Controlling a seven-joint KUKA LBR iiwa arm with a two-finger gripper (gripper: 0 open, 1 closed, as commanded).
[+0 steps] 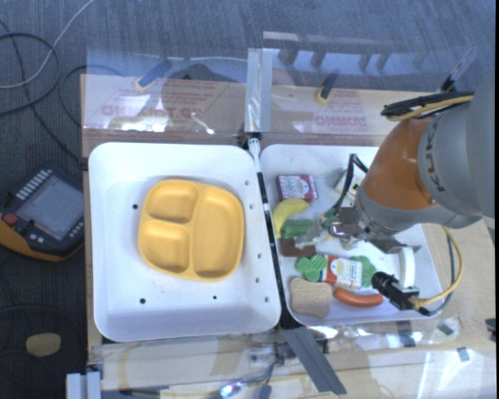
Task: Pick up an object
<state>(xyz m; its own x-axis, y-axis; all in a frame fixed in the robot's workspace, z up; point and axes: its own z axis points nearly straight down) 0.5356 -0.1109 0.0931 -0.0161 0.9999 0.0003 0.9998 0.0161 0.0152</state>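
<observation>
1. Going off the camera view: seeing the gripper point(339, 223) sitting low inside the right bin point(432, 241), tucked under the grey-and-orange arm point(416, 173). Not managing to tell whether it's spread or clamped on anything, with the wrist blocking it, so not calling this a grab.
2. Guessing at the target: hanging just beside the banana point(289, 212) and a dark brown piece point(299, 244), with the small red box point(297, 187) a bit further back. Everything lying loose on the bin floor, nothing looking lifted.
3. Worrying about the crowding: green toy point(312, 266), labelled pouch point(352, 271), bread slice point(310, 298) and red sausage point(359, 298) all packed touching or nearly so. Pinching in that pile, probably catching two things at once or just shoving one sideways.
4. Worrying about the banana too: lying right against the bin's left wall, curved and smooth-looking, so likely slipping out of a pinch or getting wedged.
5. Also eyeing the yellow cable point(454, 264) looping by the bin's right side, maybe snagging on the way up.
6. Ignoring the yellow divided plate point(191, 227) in the left bin point(108, 248), well apart from all this.
</observation>
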